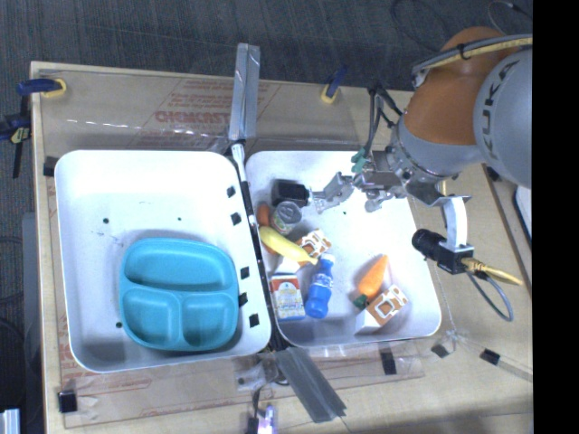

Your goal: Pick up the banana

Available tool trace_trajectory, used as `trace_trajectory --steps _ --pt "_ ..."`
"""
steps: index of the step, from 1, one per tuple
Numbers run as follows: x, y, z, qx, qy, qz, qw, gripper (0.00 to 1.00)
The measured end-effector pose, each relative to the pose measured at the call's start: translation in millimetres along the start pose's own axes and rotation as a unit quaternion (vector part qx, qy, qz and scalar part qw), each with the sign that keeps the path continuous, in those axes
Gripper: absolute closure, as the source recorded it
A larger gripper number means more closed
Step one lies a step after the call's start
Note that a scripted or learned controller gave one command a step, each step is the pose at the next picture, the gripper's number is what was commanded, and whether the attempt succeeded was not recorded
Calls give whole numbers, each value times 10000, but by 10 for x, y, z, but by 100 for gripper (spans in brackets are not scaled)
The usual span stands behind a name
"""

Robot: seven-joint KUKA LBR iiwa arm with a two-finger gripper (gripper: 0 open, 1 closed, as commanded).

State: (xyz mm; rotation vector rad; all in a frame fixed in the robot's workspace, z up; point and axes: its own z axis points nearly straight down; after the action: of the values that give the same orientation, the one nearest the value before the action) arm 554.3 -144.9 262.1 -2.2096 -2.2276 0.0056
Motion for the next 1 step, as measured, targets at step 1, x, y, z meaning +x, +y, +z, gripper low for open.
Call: trace_trajectory --steps 1 --pt "286 197 1429 -57 -33 -1327 9911 0"
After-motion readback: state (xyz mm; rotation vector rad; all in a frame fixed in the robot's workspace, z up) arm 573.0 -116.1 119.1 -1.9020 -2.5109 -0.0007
